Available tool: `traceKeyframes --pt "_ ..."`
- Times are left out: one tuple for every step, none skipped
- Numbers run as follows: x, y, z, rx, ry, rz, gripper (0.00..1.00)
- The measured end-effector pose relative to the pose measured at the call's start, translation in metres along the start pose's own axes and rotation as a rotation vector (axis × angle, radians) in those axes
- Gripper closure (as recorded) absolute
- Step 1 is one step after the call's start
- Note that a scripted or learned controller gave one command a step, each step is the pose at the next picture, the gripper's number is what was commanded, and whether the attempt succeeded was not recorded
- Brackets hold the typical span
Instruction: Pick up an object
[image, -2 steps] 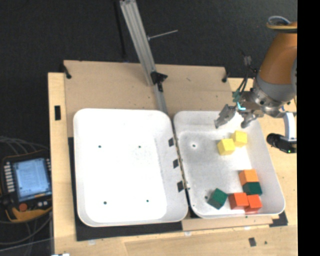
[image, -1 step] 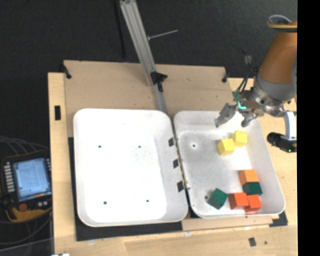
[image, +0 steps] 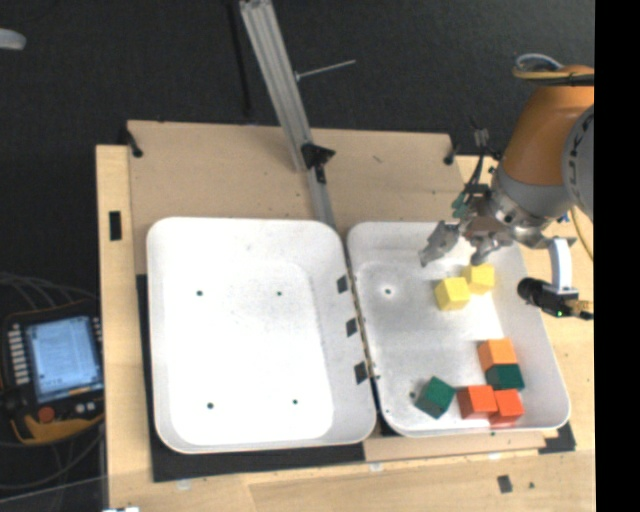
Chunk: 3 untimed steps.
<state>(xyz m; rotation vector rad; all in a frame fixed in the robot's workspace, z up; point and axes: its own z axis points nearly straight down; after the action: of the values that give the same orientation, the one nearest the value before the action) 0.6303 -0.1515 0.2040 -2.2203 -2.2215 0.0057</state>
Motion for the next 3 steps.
traceKeyframes --pt "0.008 -0.002 0.048 0.0 0.0 -0.001 0.0" --pt "0.007 0.002 0.086 -0.007 0.001 0.001 0.0" --pt "0.006 0.003 0.077 -0.007 0.002 0.005 1.0"
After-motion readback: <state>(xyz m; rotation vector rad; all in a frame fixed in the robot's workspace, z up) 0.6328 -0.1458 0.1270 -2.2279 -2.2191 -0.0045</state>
